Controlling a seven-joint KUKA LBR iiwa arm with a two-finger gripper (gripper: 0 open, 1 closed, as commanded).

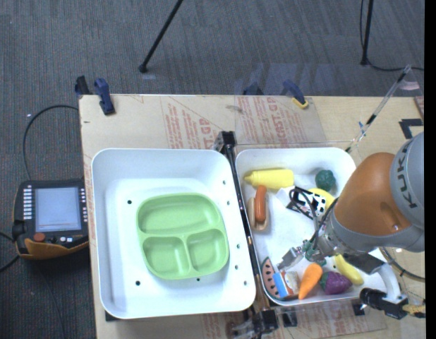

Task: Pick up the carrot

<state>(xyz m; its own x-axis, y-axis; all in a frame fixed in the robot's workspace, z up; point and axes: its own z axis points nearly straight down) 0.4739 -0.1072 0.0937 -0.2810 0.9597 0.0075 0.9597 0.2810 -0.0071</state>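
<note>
One carrot (pixel 310 280) in right bin (pixel 345 155), near front edge, long axis tilted, tip down-left, beside purple veg (pixel 336 282). Gripper (pixel 297 254) just up-left of carrot, not touching; can't tell whether it's spread or clamped.

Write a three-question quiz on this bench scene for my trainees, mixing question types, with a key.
1. True or false: the carrot lies in the left bin.
2. Which toy touches the carrot's right side?
A. purple grapes
B. hot dog
C. yellow bottle
3. Fill in: the green divided plate has ___ compartments.

Key: 1 false, it lies in the right bin; 2 A; 3 three.
</note>
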